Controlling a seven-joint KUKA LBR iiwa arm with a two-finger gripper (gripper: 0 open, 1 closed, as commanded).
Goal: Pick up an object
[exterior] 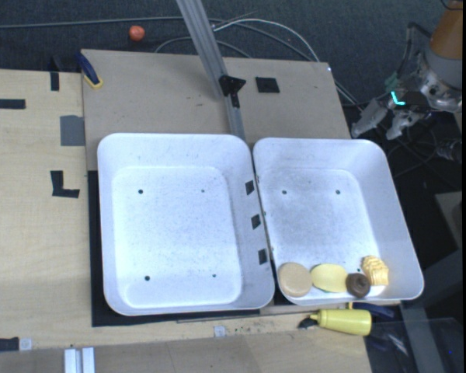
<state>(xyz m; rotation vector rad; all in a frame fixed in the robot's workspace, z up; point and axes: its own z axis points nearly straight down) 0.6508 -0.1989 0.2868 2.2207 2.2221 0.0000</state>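
— Down at the right bin's [388, 179] near edge: tan disc [295, 280], yellow oval [328, 277], brown ball [358, 285], a yellow lump [374, 270].

— And the gripper [387, 116]?

— Up beyond the far rim, holding nothing; how wide, can't tell. Objects lie toward us.

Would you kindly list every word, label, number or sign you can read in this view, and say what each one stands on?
None: no readable text anywhere in the camera view.
Black patches on the bench: plain tape marks, no writing.
Black tabs where the left bin meets the right bin: blank.
Yellow tool-like object below the right bin: any marking is too small to make out.
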